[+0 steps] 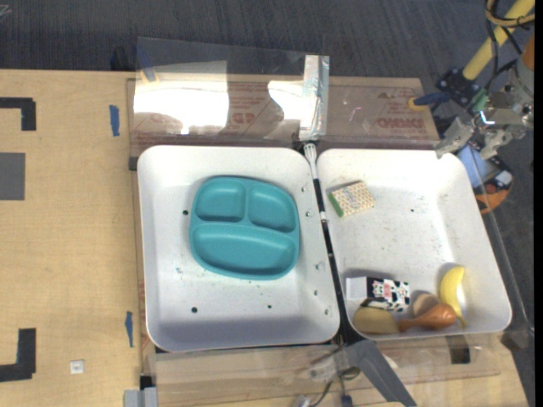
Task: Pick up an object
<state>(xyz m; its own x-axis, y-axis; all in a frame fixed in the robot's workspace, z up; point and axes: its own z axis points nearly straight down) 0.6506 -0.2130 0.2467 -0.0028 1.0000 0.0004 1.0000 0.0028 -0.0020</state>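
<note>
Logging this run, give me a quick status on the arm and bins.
Claw outside the right bin, top right. Banana and small items untouched in near corner. Teal tray in left bin.

A robotics lab: white bins [399, 227] on a taped plywood bench [68, 227], clear acrylic guards [229, 100], dangling cables [509, 7].
</note>
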